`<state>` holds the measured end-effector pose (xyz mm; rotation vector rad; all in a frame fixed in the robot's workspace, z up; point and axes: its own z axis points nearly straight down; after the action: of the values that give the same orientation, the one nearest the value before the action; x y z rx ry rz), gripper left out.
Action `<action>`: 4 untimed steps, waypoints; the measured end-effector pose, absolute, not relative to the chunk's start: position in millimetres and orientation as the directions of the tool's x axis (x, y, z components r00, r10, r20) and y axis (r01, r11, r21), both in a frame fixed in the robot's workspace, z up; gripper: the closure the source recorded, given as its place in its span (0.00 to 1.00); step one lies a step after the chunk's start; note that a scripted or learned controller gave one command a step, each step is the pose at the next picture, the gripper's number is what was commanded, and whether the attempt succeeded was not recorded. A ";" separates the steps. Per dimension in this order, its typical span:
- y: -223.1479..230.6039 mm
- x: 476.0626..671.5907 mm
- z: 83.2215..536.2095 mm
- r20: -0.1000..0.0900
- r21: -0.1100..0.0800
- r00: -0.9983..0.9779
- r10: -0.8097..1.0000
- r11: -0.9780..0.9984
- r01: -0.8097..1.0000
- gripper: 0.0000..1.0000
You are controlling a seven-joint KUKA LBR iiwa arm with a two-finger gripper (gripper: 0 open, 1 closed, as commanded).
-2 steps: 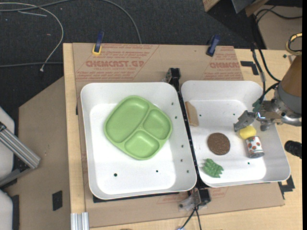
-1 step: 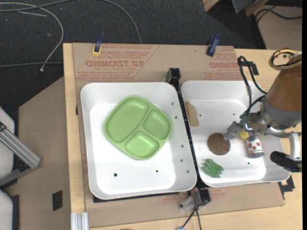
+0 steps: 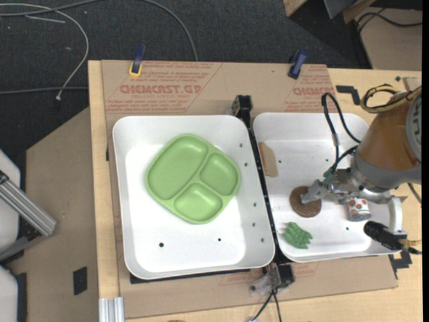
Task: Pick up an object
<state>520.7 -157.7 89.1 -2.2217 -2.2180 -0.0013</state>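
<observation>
A: What is laid out on the bench (image 3: pixel 201 86)?

B: 2 white bins are set side by side. In the left bin (image 3: pixel 134 180) a green 3-compartment plate (image 3: pixel 193 178) is lain flat near the middle. In the right bin (image 3: pixel 295 133) a round brown disc (image 3: pixel 305 204) is found towards the near side, a small green leafy piece (image 3: pixel 296 235) close to the near wall, a tan strip (image 3: pixel 269 159) against the left wall, and a small red-and-white item (image 3: pixel 358 208) towards the right.

A: And the gripper (image 3: pixel 314 194)?

B: It is lowered into the right bin from the right, its tip placed at the upper right edge of the disc, touching it or just above. The state of the fingers cannot be told (the tip is small and blurred against the disc). Nothing is seen held between them.

A: Why is it placed there?

B: The disc is judged to be the chosen object, lying in open floor with room around it. A flat disc offers little edge to be gripped, so a slip is to be feared.
</observation>
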 end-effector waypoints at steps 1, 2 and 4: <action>-158.4 523.3 104.6 -0.001 0.009 0.001 1.000 -0.001 1.000 1.00; -153.1 517.1 152.6 -0.001 0.004 -0.001 1.000 0.001 1.000 1.00; -152.4 535.8 272.3 -0.002 0.008 -0.002 1.000 0.002 1.000 1.00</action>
<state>535.8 -152.4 272.3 -2.2243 -2.2289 -0.0067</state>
